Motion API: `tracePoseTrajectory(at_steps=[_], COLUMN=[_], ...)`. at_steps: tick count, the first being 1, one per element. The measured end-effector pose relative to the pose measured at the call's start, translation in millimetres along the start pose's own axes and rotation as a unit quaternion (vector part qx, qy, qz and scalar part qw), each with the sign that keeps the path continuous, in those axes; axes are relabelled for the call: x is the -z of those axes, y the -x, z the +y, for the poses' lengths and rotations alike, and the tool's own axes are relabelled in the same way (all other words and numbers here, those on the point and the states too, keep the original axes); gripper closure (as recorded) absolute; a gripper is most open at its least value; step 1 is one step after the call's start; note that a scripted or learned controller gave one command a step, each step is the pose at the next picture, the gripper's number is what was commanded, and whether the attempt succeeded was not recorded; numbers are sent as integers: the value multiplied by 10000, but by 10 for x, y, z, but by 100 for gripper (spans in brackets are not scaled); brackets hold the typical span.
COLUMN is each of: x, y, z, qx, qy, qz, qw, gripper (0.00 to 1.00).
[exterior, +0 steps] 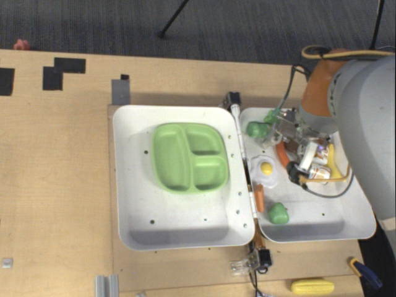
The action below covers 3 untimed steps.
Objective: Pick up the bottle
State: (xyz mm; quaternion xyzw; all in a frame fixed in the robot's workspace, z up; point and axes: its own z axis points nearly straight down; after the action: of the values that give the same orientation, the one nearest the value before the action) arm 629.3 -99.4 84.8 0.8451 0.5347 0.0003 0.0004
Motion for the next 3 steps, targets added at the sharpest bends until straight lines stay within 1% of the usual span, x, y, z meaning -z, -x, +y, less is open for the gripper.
tracePoseTrajectory(at_steps=[1,2,3], x=[998,996,1102], y=[-139,-595,-605], z=[-888,-476,-474], qx=[-1223,-2522,-2480], qy=[-6,-9,-11], qz=[4,-1,2], qw=[9925,9677,9688], gripper=[0,0,100])
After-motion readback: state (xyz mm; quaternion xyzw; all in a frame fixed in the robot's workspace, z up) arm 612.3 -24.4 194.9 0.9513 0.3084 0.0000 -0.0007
